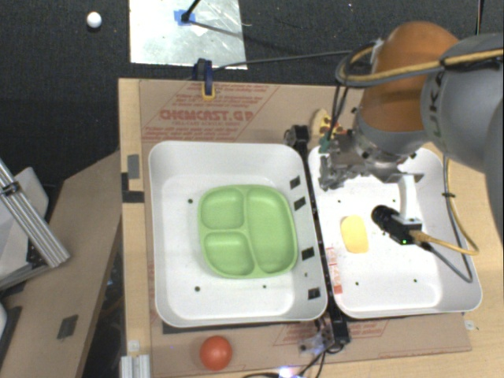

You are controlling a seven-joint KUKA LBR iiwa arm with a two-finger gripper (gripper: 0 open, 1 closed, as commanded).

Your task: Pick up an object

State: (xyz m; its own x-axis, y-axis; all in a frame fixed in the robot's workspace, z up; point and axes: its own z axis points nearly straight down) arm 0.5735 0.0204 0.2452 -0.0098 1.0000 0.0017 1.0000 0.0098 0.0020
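Yellow rounded block, soft-looking and pale, lying flat on the floor of the right-hand shallow white bin, near that bin's left wall and about midway along it. Untouched, apart from the arm. Grey arm with orange band reaching in from the right, bent over the far part of the same bin. Gripper low over the bin's far left corner, beyond the block and clear of it; cannot tell how wide the claw stands, too much metal and cable in a tangle. Nothing seen held. Black fitting with a small green light just right of the block. Pale green three-compartment plastic plate flat in the middle of the left-hand white bin. Orange-red ball on the bench in front of the left bin. Small white ball far off at upper left on dark ground.
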